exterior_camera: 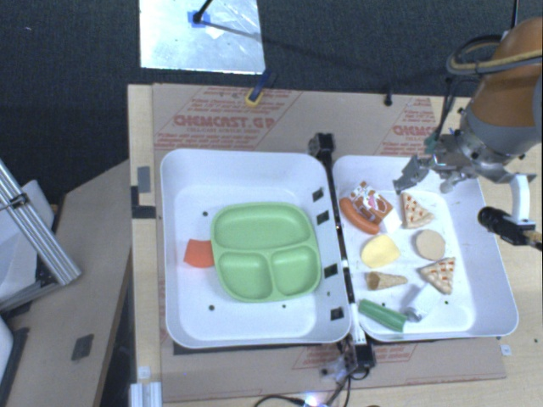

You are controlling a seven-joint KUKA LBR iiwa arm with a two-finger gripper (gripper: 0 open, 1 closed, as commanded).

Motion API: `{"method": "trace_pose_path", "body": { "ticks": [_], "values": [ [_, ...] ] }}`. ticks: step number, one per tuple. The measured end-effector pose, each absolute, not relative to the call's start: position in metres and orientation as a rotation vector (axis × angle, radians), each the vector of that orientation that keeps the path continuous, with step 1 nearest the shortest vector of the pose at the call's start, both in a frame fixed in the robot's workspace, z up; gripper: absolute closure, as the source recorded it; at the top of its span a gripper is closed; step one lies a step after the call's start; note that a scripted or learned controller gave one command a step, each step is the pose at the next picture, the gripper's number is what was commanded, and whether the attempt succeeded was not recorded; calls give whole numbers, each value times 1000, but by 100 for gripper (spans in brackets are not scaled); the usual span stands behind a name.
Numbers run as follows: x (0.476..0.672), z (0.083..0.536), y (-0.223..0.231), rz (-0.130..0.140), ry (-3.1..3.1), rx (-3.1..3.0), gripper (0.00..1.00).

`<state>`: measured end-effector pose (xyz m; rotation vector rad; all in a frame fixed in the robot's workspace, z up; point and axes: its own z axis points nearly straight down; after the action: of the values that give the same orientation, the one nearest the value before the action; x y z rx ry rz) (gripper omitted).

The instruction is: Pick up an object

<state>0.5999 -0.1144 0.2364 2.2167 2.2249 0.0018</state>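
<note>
The claw hangs open and empty over the right bin's far edge, with a pizza slice just below it and a hotdog crowding alongside, so a slightly off descent could nudge both and grasp neither.

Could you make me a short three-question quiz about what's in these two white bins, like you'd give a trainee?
1. True or false: the green tray lies in the left bin.
2. What lies just left of the green tray? A) orange block B) pizza slice C) round cookie
3. Fill in: the gripper hovers over the ____ bin.

Key:
1. True.
2. A, the orange block.
3. Right; the right bin holds the food pieces, among them a pizza slice and a round cookie.
</note>
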Motion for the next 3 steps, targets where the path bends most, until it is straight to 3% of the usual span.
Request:
{"method": "trace_pose_path", "body": {
  "ticks": [2, 3],
  "values": [
    [606, 134, -118, -1, 2223, 2221, 0],
    [611, 90, -119, 13, 2214, 2210, 0]
  ]
}}
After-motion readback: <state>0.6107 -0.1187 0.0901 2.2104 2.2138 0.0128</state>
